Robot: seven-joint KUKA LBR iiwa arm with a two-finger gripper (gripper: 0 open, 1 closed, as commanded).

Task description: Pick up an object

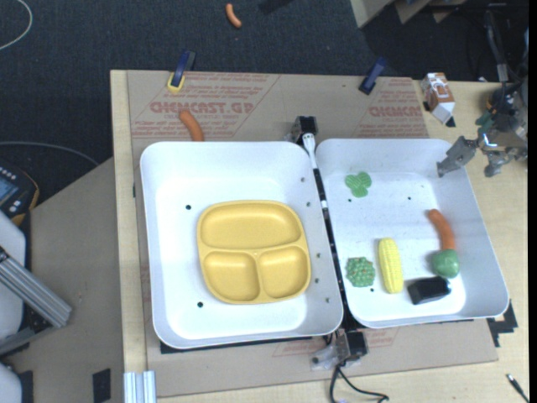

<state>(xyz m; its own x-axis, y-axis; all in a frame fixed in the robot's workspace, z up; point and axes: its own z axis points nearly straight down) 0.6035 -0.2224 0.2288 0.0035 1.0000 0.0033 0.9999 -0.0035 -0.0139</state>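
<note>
The gripper (470,151) hangs over the far right corner of the right bin (403,309), and whether its fingers are apart or closed cannot be told from this slanted view; nothing shows between them. The things to pick all lie in that right bin, nearer the viewer than the gripper. A carrot (441,227) lies by the right wall, with a green ball (446,264) touching its near end and a black block (428,290) just beside the ball toward the near edge. A corn cob (389,264) lies lengthwise near the near edge, with a green broccoli piece (360,271) just beside it on the side of the inner wall. A second green piece (358,183) sits toward the far edge, well apart from the rest and to the left of the gripper. The left bin (168,309) holds a yellow divided plate (252,251) at its middle. Both bins rest on a brown board (252,99) printed with red lettering, held by clamps at its far edge; an orange sausage-shaped piece (192,125) lies on the board beyond the left bin. Beyond the board is dark carpet (84,23) with another small orange piece (233,14) on it
</note>
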